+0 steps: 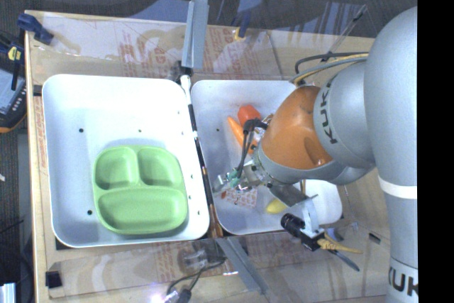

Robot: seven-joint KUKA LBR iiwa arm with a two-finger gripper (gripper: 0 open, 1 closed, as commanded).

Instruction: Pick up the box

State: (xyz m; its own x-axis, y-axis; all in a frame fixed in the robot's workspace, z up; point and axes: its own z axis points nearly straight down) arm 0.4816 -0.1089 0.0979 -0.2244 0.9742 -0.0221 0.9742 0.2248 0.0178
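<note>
On the wooden bench [106, 39], two white bins [71, 117] sat; the gripper [237, 181] hid over a small printed box [241, 196], finger state unclear.

Robot lab: KUKA arm [369, 117], plywood bench [106, 46], white bins [64, 103].

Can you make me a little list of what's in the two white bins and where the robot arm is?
left bin: a green plate with three sections, lying flat
right bin: an orange carrot-like thing, a yellow thing, and a small flat box with red print
arm: reaches in from the right, hanging over the right bin and covering much of it
gripper: low over the box; fingers too hidden to read
box held: cannot tell
</note>
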